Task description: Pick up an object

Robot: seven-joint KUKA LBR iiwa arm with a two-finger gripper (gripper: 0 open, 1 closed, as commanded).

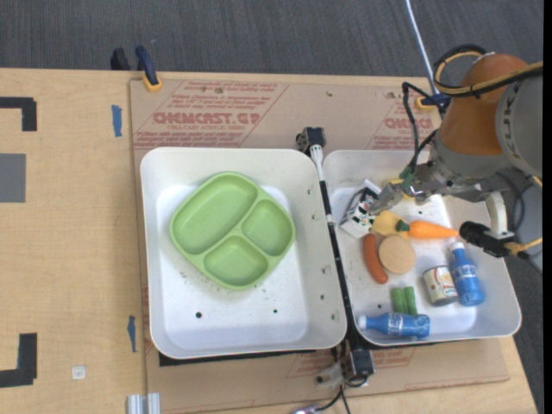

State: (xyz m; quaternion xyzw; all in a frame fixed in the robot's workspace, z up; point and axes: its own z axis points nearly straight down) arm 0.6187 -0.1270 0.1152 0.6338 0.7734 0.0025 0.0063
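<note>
Plainly, the one readable text is red printing on the brown board under the bins: "CHEMCAST" followed by what looks like "GP", repeated at an angle near the right corner, where it is partly covered. The can and the two bottles carry labels too small to read.

The arm reaches in from the right, its orange band bulging over the right bin's back corner, the grey wrist angled down and left. The gripper sits low over the bin's back left part, among a black-and-white clutter beside the bin wall. Whether its fingers are spread or pressed together cannot be told; the tip blurs into the clutter, and nothing is clearly seen between them.

The objects to pick lie in the right bin. Just beside the gripper is a yellow piece, with a carrot to its right. Below them a tan disc touches a red sausage. Farther forward are a green block, the can, an upright-lying blue bottle near the right wall, and another blue bottle on its side at the front.

The left bin holds a green three-part plate, tilted, toward its back half.
</note>
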